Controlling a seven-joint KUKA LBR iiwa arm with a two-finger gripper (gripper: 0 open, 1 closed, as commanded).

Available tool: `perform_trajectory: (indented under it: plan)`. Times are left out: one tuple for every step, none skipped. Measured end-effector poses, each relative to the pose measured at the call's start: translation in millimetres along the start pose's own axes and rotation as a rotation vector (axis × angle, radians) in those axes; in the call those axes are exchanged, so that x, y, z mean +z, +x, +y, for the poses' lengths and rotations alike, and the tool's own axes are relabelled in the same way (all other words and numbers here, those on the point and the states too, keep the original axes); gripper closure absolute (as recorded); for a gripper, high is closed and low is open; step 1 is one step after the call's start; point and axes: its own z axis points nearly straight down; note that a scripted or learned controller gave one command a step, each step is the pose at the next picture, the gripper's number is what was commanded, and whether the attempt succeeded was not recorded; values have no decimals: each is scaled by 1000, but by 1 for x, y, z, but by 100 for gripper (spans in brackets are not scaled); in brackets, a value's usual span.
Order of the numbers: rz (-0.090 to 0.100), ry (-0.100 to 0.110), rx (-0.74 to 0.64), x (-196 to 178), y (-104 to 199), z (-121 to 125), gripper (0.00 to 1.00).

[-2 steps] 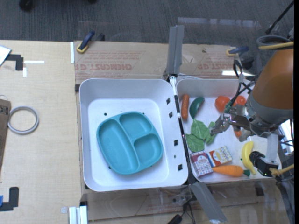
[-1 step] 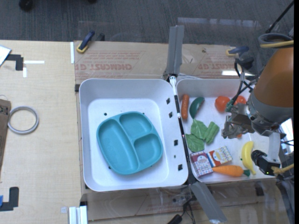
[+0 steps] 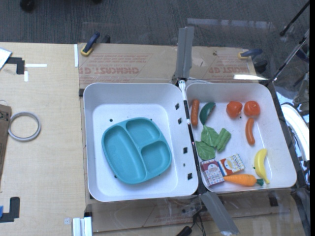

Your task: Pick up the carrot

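The carrot [image 3: 241, 180] is orange with a green stem end. It lies flat near the front edge of the right bin [image 3: 283, 132], pointing left, just below a small red-and-white carton [image 3: 222, 168] and left of a yellow banana [image 3: 261, 165].
The right bin also holds two sausages [image 3: 195, 112] [image 3: 250, 131], a dark green vegetable [image 3: 206, 111], two tomatoes [image 3: 234, 108] [image 3: 251, 108] and green lettuce [image 3: 214, 139]. The left bin [image 3: 93, 146] bears a teal divided plate [image 3: 136, 150]. A tape roll [image 3: 21, 126] lies on the bench at left.
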Motion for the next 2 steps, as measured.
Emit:
perform_trajectory:
  plan:
    - [-1, 1, 284, 1, 31, -9, 100]
    - [-2, 1, 744, 1, 14, 8, 100]
